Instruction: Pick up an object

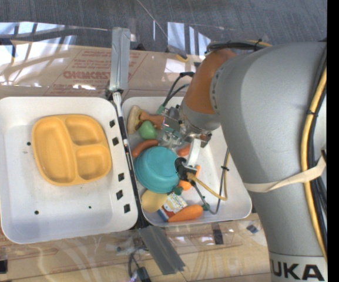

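Two shallow white bins are sitting side by side, and the grey arm (275, 98) is reaching in from the right over the right bin (238, 200). Its thick body is covering that bin's far right corner. The orange band (201, 90) is bending down and to the left, so the gripper (172, 133) is hanging over the back of the pile. Whether the claw is wide, narrow or holding anything I cannot tell, since the wrist is hiding it.

The objects to pick are crowding the left half of the right bin:
- A smooth, round teal bowl (156, 170) is lying in the middle, just in front of the gripper.
- A tapered orange carrot (187, 213) is lying along the front wall.
- A small printed packet (174, 203) and a pale yellow rounded piece (151, 201) are lying beside it.
- A glossy green piece (148, 130), an orange piece (143, 148) and a tan piece (133, 118) are pressing against the wall shared with the other bin.

A strip of bare white floor is showing to the right of the pile.

In the left bin (10, 210), a matte yellow divided plate (69, 148) with rounded corners is lying flat, with bare floor all around it.
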